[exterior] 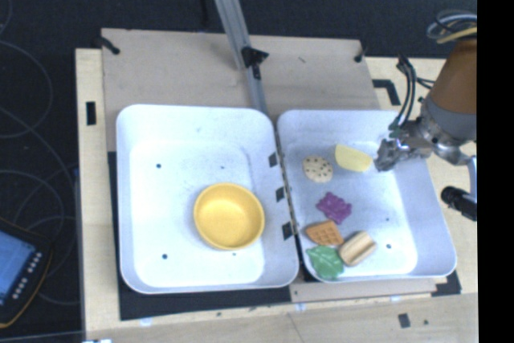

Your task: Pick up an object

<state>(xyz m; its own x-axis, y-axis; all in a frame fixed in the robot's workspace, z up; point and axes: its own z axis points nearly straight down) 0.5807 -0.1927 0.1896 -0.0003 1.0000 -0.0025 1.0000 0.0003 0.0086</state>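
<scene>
Right bin [418, 253]: yellow wedge [352, 158] lies just beside the jaws [384, 159].

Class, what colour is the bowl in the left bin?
Yellow bowl, clearest in the camera view.

The claw [384, 157] hangs over the right bin [418, 197], just right of a yellow wedge [352, 158]. Left of the wedge lies a cookie [318, 168]; below it, a purple block [333, 207]. The left bin [144, 149] holds a yellow bowl [229, 215].

Two white bins [152, 132], one yellow bowl [229, 215], six small food toys [333, 207].
</scene>
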